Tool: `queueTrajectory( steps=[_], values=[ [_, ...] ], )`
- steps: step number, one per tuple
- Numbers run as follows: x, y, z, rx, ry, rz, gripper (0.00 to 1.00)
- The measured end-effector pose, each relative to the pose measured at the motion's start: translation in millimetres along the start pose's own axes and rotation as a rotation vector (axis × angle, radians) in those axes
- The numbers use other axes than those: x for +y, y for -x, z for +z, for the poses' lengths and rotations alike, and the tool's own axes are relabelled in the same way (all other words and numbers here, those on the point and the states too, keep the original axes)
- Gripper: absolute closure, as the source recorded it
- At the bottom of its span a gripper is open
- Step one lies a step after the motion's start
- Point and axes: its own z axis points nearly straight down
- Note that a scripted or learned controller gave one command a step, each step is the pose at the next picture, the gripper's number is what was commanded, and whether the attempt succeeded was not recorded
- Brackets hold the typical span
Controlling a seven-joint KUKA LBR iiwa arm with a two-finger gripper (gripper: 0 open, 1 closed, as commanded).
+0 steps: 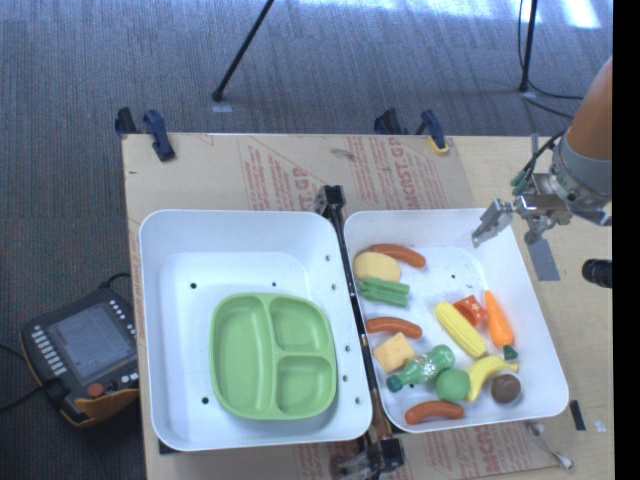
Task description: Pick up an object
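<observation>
The right bin (530,268) holds several toy foods: a sausage (398,256), a potato (376,266), a green bean pod (385,291), a second sausage (393,325), a cheese cube (394,352), a corn cob (460,329), a red piece (471,310), a carrot (498,318), a green bottle shape (422,367), a lime (453,384), a banana (487,372), a brown ball (506,389) and a third sausage (434,411). My gripper (509,228) hangs open over the bin's far right rim, with nothing between its fingers (487,223).
The left bin (180,248) holds a green divided plate (272,355). Blue clamps (158,133) grip the bench's far edge. A teach pendant (82,348) lies on the floor at the left. Tripod legs (245,43) stand behind the bench.
</observation>
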Motion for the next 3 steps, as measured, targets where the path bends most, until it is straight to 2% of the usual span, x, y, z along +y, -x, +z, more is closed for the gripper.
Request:
queueTrajectory(
  steps=[1, 2, 3],
  values=[
    [-77.2, 24.5, 118.7, 0.003, -0.006, -0.052, 0.00],
    [-92.7, 26.2, 155.3, 0.003, -0.002, -0.301, 0.00],
    [-92.4, 26.9, 145.3, 0.005, -0.002, -0.295, 1.00]
  ],
)
